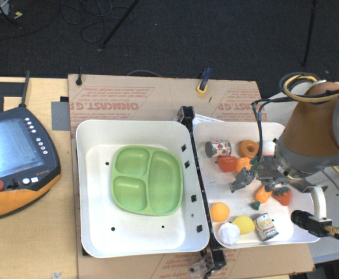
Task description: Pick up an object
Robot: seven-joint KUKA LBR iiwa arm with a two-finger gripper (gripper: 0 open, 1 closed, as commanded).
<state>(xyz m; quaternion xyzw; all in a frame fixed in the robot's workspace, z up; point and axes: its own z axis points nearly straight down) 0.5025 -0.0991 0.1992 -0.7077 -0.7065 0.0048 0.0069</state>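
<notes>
Toys heaped in right bin [297, 237], gripper [266, 179] low among them.
Orange ball [219, 211], yellow ball [244, 224], small can [219, 149] lie loose; finger spread unreadable. Left bin [93, 156] holds green divided plate [147, 180], likely drop spot.

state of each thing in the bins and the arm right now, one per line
green tray: flat in the left bin, compartments bare
small can: on its side, right bin
orange ball: resting loose near the divider
yellow ball: resting loose
gripper: low over the toys
</notes>
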